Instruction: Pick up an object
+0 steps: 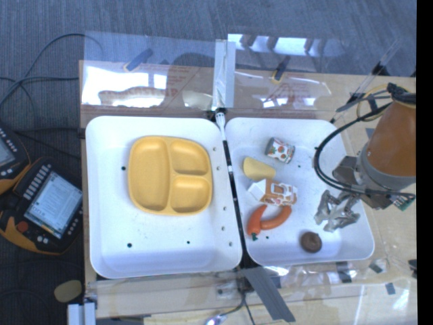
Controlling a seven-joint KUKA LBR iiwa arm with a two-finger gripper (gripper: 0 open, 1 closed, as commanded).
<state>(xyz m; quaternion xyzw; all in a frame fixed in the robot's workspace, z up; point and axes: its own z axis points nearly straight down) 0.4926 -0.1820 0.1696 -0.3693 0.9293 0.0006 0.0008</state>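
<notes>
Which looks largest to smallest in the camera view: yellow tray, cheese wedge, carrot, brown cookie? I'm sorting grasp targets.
1. Yellow tray, by far the largest.
2. Carrot.
3. Cheese wedge, close to the carrot, so that order is unsure.
4. Brown cookie, smallest.

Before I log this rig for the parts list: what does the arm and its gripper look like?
The arm is grey with a broad orange band above the wrist. Black cables loop out from its side. The gripper is bare grey metal, with thin, angular fingers.
</notes>
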